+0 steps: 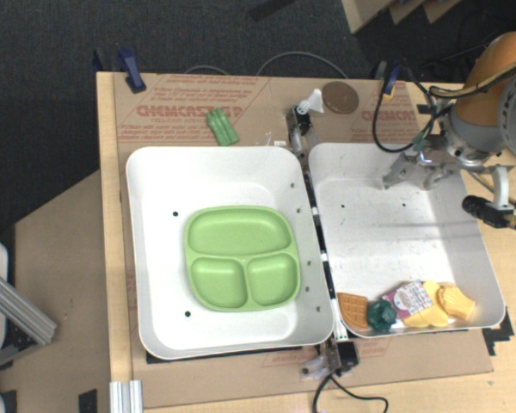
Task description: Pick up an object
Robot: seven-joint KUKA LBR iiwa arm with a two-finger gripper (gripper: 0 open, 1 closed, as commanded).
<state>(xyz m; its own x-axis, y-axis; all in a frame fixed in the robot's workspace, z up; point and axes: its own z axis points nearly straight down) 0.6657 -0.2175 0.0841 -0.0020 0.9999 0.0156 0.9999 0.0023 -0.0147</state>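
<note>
My gripper (pixel 411 177) hovers over the far right corner of the right bin (pixel 396 231), its fingers spread open with nothing between them. The objects lie far from it, bunched along the bin's near edge: a brown waffle-like wedge (pixel 353 310), a dark green piece (pixel 380 317), a pink and white packet (pixel 411 298), and yellow-orange food pieces (pixel 454 302). A green divided plate (pixel 241 258) lies in the middle of the left bin (pixel 155 231).
A green clip (pixel 223 128) and a brown disc (pixel 340 98) rest on the cardboard behind the bins. Blue clamps (pixel 133 70) hold the board's far edge. Black cables (pixel 387 119) loop near the arm.
</note>
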